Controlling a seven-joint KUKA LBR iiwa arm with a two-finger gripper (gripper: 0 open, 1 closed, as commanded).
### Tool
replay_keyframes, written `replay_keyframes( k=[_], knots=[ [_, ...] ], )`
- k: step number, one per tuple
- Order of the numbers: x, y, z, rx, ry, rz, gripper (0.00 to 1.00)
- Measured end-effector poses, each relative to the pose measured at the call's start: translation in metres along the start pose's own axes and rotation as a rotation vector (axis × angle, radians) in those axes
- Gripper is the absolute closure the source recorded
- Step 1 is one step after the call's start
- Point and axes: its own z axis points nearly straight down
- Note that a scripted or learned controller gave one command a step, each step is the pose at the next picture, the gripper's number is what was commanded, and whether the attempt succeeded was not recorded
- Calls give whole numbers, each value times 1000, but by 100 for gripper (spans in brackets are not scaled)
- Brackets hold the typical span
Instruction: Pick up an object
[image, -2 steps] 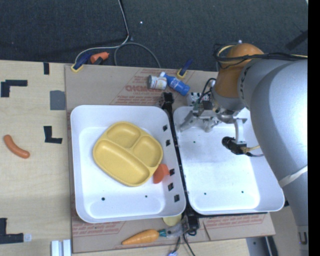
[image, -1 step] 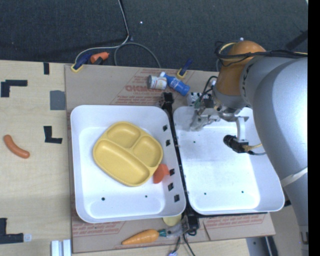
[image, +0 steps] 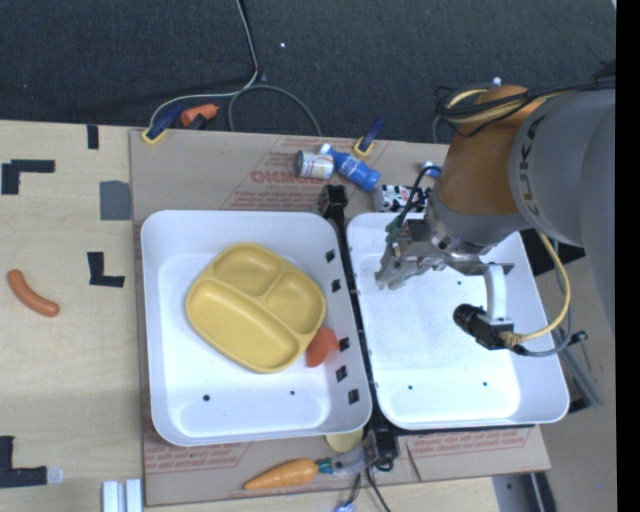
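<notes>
My gripper (image: 392, 272) low over right bin (image: 450, 390), upper-left corner, close to divider. Cannot tell its state; nothing seen held. Pickable things lie in left bin (image: 160, 300), across divider, toward view's left: yellow divided plate (image: 255, 305), long axis running upper-left to lower-right, and small orange-red piece (image: 321, 347) touching plate's lower-right edge. Orange-red piece nearer to me. Judgement: next move calls for crossing divider leftward, slightly down-view.

one fixed camera | above bench (image: 70, 230) | slanted down (both bins)
</notes>
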Motion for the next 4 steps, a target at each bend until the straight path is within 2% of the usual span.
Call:
replay_keyframes(
  k=[1,2,3,4],
  knots=[
    [86,35,10,-1,-2,-3,100],
    [21,10,22,3,-6,8,100],
    [54,-24,21,4,-4,3,100],
    [40,-83,-21,2,-3,6,100]
  ],
)
